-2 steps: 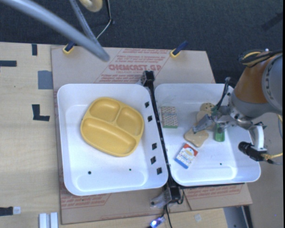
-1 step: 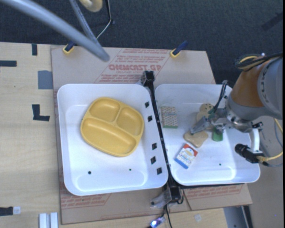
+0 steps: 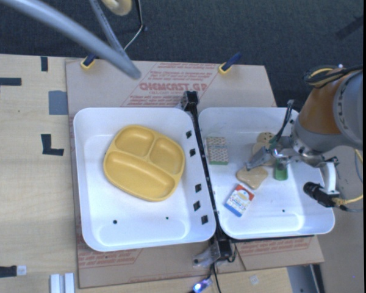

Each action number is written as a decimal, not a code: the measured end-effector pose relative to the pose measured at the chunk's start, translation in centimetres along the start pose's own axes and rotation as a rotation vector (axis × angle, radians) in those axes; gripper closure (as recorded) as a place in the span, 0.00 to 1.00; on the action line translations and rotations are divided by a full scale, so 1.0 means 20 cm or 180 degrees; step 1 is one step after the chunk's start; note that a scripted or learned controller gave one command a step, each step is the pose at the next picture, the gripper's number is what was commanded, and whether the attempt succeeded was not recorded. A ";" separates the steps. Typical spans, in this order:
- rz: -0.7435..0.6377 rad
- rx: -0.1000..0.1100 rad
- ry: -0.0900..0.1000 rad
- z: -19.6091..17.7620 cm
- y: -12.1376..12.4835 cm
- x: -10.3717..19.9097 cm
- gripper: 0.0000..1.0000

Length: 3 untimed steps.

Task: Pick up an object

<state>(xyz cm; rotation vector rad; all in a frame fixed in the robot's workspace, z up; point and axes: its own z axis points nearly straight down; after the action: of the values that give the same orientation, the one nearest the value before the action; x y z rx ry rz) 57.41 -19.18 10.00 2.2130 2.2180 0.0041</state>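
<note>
Lying in the right bin [image 3: 305, 224]: a tan toast-shaped piece [image 3: 252, 177], a small green object [image 3: 280, 171] beside it, a speckled sponge [image 3: 216, 150], a red-and-blue carton [image 3: 239, 200]. Hovering low over the toast: gripper [image 3: 261, 159], finger state impossible to tell, nothing visibly held. Sitting in the left bin [image 3: 91, 224]: yellow divided plate [image 3: 145, 162].

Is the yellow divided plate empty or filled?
Empty: the yellow divided plate in the left white bin shows three bare compartments.
</note>
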 end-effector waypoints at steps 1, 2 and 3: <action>0.0001 0.0014 0.0009 -0.28 0.06 0.00 1.00; 0.0002 0.0015 0.0009 -0.49 0.06 -0.01 1.00; 0.0001 0.0021 0.0013 -0.59 0.07 -0.01 1.00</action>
<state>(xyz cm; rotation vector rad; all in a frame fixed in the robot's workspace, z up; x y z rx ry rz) 58.64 -19.32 21.76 2.2186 2.2230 0.0012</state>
